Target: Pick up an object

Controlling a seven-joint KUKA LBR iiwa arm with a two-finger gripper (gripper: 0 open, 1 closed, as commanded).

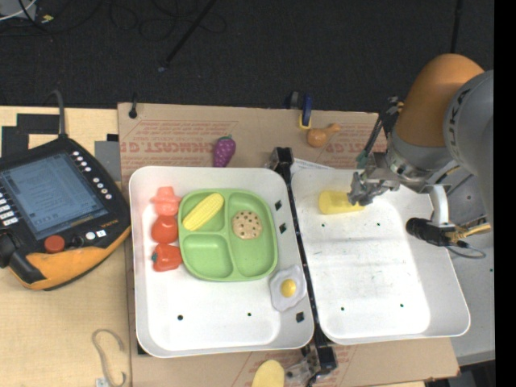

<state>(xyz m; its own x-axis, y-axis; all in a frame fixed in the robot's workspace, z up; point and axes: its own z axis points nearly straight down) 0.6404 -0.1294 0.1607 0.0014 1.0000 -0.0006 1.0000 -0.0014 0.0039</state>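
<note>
At the upper left corner of the right bin [387, 313], the gripper [364, 190] hung low over a yellow block [336, 203], its tip just at the block's right edge. Whether the fingers were open or closed could not be told from this angle, and nothing showed the block caught between them. The block lay flat on the bin floor, close to the bin's back wall and near the divider between the two bins. The arm [439, 111] came in from the right, its orange band bulking above the wrist.

The left bin [210, 329] carried a green compartment plate [230, 256]. A yellow corn cob [201, 210] lay in its upper left compartment and a round cookie [247, 225] in its upper right one. Just left of the plate, a pink piece [165, 201] sat above two red pieces [164, 243], lined along the bin's left side. A fried egg [286, 286] rested at the plate's lower right corner, near the divider.

Behind the bins, on the cardboard sheet, sat a purple toy [224, 150] and an orange duck-like toy [321, 135]. A control pendant [56, 208] with a screen lay on the worktop [48, 337] well to the left. A yellow object [268, 372] showed at the front edge below the bins.
</note>
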